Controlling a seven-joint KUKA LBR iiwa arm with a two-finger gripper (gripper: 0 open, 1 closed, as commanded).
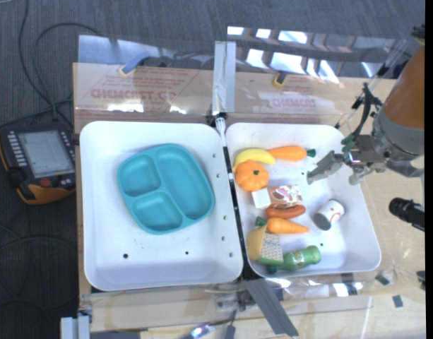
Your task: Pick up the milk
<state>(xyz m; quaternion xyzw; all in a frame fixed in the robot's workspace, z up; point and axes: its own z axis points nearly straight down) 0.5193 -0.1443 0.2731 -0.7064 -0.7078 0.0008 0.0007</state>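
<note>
The milk [285, 193] looks to be the small white carton with red print lying in the middle of the right bin [357, 253], among toy foods. My gripper [336, 173] hangs over the right part of that bin, to the right of and slightly above the carton. Its fingers [319, 169] are spread open with nothing between them. The carton lies apart from the gripper, touching a red sausage-like piece [285, 211] just below it.
The right bin also holds a banana [253, 157], two carrots [287, 152] [287, 226], an orange pumpkin [251, 176], a white can [330, 214], a green bottle [299, 258] and a small white cube [261, 198]. The left bin [103, 260] bears a teal divided plate [165, 187].
</note>
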